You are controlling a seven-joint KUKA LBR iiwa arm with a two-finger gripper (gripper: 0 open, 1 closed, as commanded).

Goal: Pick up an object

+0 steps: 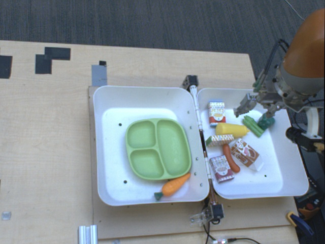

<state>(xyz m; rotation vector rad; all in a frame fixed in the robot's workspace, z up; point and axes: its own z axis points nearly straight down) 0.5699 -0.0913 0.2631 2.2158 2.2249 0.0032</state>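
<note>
Carrot [173,185] sits just below green plate [158,149], touching its rim. Right of plate, across the divider: tool [254,107], fingers spread wide, nothing between them, above yellow corn [231,129], green item [252,125] beside.

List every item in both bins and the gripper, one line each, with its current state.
Green divided plate: flat in the left bin, compartments bare.
Toy carrot: lying by the plate's near edge.
Small carton: lying in the right bin.
Yellow corn: lying on its side.
Green block: lying below the gripper.
Hot dog: lying flat.
Snack packet: lying flat.
Red-brown packet: lying flat.
Gripper: above the right bin, holding nothing.
</note>
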